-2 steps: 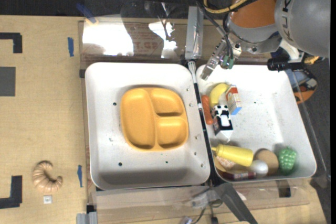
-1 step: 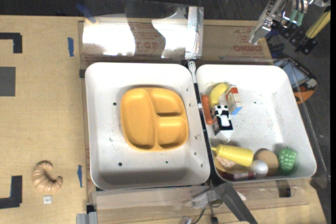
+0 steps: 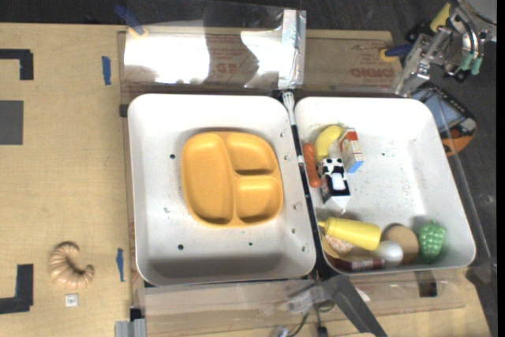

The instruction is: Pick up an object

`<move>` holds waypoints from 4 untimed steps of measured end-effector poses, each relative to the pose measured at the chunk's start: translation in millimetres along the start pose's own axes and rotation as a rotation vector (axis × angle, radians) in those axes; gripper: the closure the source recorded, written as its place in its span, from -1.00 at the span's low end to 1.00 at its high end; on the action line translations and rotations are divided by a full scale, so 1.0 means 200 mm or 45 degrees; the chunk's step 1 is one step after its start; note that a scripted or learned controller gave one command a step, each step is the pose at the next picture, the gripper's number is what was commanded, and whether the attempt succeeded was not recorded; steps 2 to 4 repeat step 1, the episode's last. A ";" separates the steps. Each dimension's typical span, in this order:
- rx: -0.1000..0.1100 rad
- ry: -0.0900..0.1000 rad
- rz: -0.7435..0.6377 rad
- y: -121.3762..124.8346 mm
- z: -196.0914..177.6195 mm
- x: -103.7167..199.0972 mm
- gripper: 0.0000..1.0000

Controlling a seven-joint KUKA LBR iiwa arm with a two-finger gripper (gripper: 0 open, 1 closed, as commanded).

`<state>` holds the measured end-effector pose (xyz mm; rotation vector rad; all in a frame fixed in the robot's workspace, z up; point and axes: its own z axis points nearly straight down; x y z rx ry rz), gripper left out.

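the counter (image 3: pixel 55 170) carries two shallow white bins side by side. the left bin (image 3: pixel 150 130) holds a yellow divided tray (image 3: pixel 233 176) lying flat near its middle. the right bin (image 3: pixel 402 146) holds a cluster of objects along its left wall and near edge: a banana (image 3: pixel 327 138), a small box (image 3: pixel 349 147), a black and white item (image 3: pixel 335 174), a yellow bottle (image 3: pixel 353 231), a brown ball (image 3: pixel 401 239) and a green bumpy fruit (image 3: pixel 431 239). a croissant (image 3: pixel 71 264) lies on the counter, well apart from the bins. the tool (image 3: pixel 426 59) hangs beyond the right bin's far corner, above none of the objects; whether it is spread or pressed together i cannot tell.
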<state>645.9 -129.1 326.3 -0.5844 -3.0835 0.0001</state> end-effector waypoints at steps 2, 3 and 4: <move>-0.002 -0.018 -0.082 -0.31 -0.80 -0.11 1.00; -0.002 -0.018 -0.082 -0.31 -0.80 -0.11 1.00; -0.002 -0.018 -0.082 -0.31 -0.80 -0.11 1.00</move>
